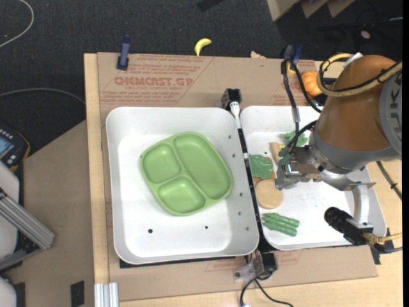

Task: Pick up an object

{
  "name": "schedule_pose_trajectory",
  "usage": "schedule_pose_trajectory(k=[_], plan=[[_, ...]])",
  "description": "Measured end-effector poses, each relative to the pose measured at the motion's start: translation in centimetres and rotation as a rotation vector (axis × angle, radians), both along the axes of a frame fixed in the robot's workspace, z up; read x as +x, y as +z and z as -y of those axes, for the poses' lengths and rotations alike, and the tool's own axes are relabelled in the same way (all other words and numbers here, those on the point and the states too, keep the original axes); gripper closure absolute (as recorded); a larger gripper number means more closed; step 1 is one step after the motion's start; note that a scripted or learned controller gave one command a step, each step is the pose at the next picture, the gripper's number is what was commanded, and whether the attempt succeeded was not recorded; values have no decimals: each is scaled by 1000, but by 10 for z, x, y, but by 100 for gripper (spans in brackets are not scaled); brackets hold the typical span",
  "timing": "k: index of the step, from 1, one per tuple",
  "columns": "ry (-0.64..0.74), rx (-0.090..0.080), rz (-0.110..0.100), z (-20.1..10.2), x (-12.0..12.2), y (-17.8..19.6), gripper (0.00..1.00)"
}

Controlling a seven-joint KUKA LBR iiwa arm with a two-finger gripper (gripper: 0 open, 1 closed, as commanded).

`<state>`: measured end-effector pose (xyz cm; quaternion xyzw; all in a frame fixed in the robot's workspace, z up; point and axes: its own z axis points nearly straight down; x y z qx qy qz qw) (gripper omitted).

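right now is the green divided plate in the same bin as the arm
No, the green divided plate lies in the left bin, while the arm reaches over the right bin.

Left bin (128,229): green divided plate (186,173) fills the middle; bare floor along the edges. Right bin (319,235): arm (351,117) covers the centre; tan disc (269,195), green pieces (280,222) crowd the left side.

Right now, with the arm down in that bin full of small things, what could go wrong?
1. The tool sits among crowded pieces: a green leafy piece, a tan disc and a wooden piece. It might catch two things or none.
2. It works close to the wall between the right bin and the left bin, so it may knock that wall.
3. The black cable hanging nearby could snag.
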<state>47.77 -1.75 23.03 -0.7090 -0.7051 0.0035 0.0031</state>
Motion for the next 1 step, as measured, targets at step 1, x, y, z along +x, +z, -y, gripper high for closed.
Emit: schedule_pose_trajectory(k=[1], plan=[[10, 3, 2, -61, 0, -49, 100]])
